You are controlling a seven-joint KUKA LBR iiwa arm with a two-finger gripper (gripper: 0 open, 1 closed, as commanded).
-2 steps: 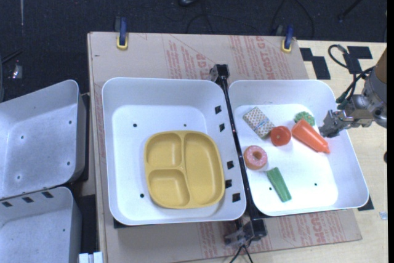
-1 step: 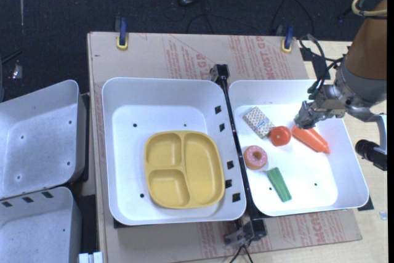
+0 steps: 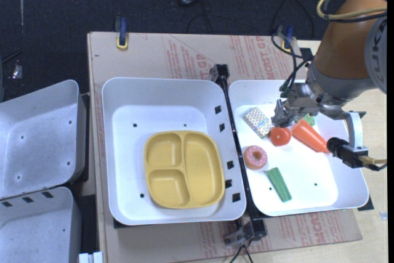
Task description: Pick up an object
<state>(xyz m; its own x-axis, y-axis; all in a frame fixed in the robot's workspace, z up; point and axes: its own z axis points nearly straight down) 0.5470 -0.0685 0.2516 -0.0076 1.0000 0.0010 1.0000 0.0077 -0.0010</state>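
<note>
Yellow plastic plate with three sections [image 3: 184, 169] in left white bin [image 3: 117, 151]; in right white bin [image 3: 351, 194], pink ring donut [image 3: 255, 157], green stick [image 3: 279, 184], round red tomato [image 3: 281, 137] touching claw [image 3: 284, 117] above; orange carrot [image 3: 309, 136] beside.

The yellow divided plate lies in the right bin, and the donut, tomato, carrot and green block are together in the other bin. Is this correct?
Not quite. The camera view shows the yellow divided plate in the left bin, not the right one. The donut, tomato, carrot and green block are together in the other bin, the right bin.
</note>
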